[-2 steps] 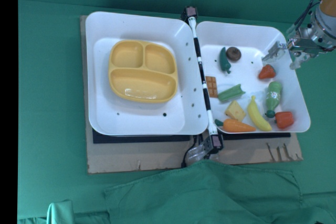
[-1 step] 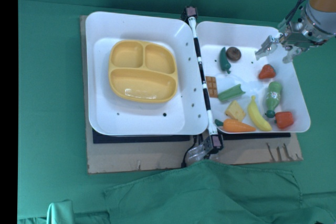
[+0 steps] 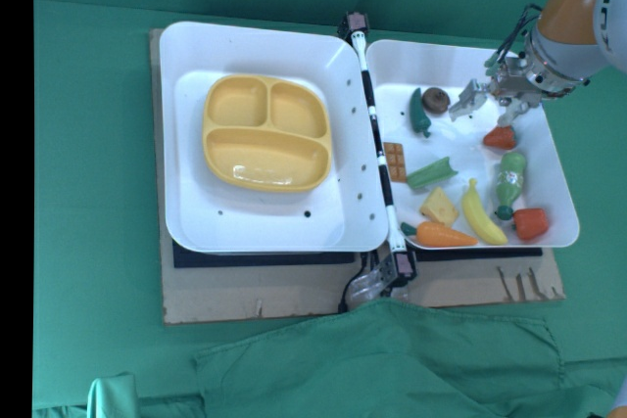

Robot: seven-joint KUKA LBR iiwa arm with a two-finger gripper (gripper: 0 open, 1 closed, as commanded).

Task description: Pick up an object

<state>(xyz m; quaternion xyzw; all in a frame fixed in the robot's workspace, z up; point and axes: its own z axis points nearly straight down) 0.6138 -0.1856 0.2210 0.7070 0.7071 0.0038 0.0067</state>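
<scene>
My gripper [image 3: 487, 107] hangs over the upper right part of the right bin [image 3: 556, 173], fingers apart with nothing between them. Just below its right finger lies a red-orange piece [image 3: 500, 138]. A brown round piece [image 3: 436, 99] and a dark green pepper [image 3: 419, 113] lie to its left. Lower in the bin are a waffle [image 3: 395, 161], a green bean pod [image 3: 432, 173], a cheese wedge [image 3: 440, 207], a carrot [image 3: 444, 234], a banana [image 3: 482, 214], a green bottle-shaped piece [image 3: 508, 180] and a red pepper [image 3: 530, 223].
The left bin [image 3: 186, 210] holds a yellow divided plate [image 3: 265, 132]. A black-and-white divider bar [image 3: 376, 147] runs between the bins. Both bins rest on cardboard [image 3: 255, 294] over green cloth, with folded cloth at the front.
</scene>
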